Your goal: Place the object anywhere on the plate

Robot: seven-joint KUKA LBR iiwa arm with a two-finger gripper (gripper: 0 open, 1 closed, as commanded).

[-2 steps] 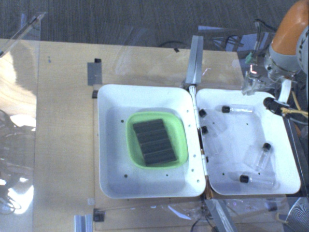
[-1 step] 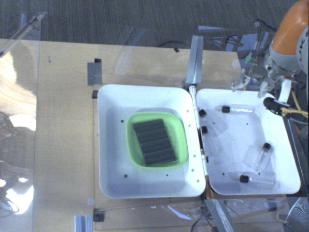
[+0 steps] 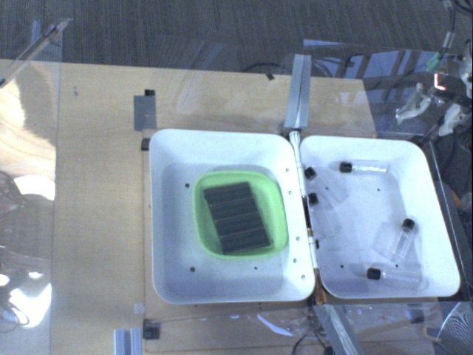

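Observation:
A dark grey ribbed block (image 3: 235, 217) lies flat on the green plate (image 3: 201, 211), which sits in the middle of the left white bin (image 3: 166, 198). The block covers most of the plate's floor, tilted slightly to the left. My gripper (image 3: 432, 113) hangs at the top right, beyond the far corner of the right bin (image 3: 429, 198) and well away from the plate. Its two pale fingers (image 3: 411, 110) stand apart with nothing between them.
Several clear vials with black caps lie in the right bin: one near the far wall (image 3: 362, 167), one at the right (image 3: 403, 237), one by the near wall (image 3: 390, 276). A metal divider (image 3: 298, 98) stands behind the seam between the bins.

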